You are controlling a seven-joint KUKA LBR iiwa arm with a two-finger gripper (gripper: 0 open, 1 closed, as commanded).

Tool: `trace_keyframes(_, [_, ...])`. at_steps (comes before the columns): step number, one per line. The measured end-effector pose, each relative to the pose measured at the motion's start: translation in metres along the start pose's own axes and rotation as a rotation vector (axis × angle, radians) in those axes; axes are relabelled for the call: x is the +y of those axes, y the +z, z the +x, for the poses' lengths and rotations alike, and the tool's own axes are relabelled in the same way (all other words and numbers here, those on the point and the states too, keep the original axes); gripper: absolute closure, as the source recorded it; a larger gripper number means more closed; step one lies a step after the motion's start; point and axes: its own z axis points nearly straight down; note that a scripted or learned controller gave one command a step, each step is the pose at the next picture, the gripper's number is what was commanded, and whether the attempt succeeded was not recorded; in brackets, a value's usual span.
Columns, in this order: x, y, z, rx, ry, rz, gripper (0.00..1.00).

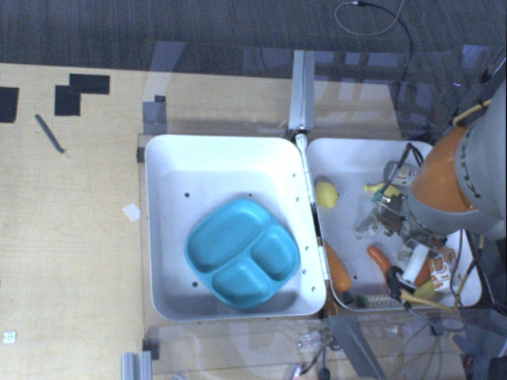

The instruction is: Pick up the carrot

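Your carrot (337, 268) is not picked up yet. It lies in the right bin (348, 153), hard against the wall it shares with the left bin, down near the 7 o'clock corner, running at a slant from upper left to lower right. Nothing is touching it.

Your arm (444, 182) reaches in from 3 o'clock, the orange band sitting over the right half of that bin. The gripper (386, 218) hangs near the bin's middle, to the carrot's 2 o'clock and clearly apart from it. The metal parts and cables there blur together, so you cannot tell how the gripper is set, and nothing can be seen caught in it.

Watch the neighbours. A short red-orange piece (379, 256) lies just below the gripper, closer to it than the carrot is, and could be mistaken for the target. A yellow lemon (325, 194) sits by the dividing wall at 10 o'clock in that bin.

The left bin (158, 236) carries a blue divided plate (242, 252), out of your way.

So by my reading the whole pick remains: shift toward 8 o'clock, descend, close, lift. That wall beside the carrot looks tight.
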Motion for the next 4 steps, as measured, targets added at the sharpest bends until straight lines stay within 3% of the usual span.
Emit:
trace_keyframes(1, [0.002,-0.012,0.003,0.005,-0.004,-0.006,1.0])
trace_keyframes(2, [-0.046,-0.216,0.052,-0.002,0.006,0.006,1.0])
trace_keyframes(3, [-0.013,-0.315,0.049,-0.004,0.405,0.006,1.0])
trace_keyframes(4, [-0.012,-0.305,0.028,-0.006,0.633,0.007,1.0])
